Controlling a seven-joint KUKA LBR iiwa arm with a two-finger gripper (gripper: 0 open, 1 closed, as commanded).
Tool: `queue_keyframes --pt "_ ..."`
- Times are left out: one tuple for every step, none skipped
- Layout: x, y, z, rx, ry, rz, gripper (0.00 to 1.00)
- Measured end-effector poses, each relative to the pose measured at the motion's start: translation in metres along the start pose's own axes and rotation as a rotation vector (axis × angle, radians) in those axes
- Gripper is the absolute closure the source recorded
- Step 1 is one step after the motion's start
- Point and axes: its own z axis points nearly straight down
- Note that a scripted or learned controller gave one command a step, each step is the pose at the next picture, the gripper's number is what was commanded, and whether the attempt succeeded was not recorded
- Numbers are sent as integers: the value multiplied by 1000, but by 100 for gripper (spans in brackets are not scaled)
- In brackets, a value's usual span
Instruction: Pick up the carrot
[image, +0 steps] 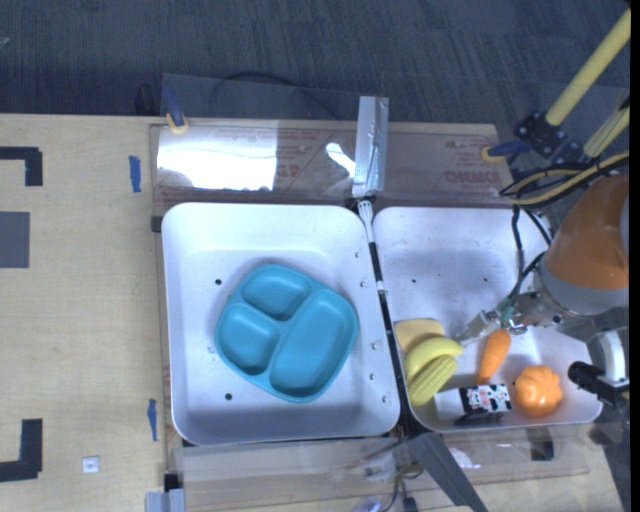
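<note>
Fingers (492, 322) just above the carrot (493, 352) — whether apart or together, I cannot tell; no label is legible.

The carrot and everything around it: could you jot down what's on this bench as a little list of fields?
carrot: right bin, tilted, top end by the gripper
gripper: at the carrot's upper end; grasp unclear
right bin: also holds corn cob, yellow piece, orange pumpkin-like toy, small black-and-white item
left bin: holds blue divided plate
arm: enters from the right
</note>
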Motion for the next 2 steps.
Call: queue_keyframes --pt "-1 3 -13 -10 -5 0 100" --pt "41 27 -124 -3 0 79 100"
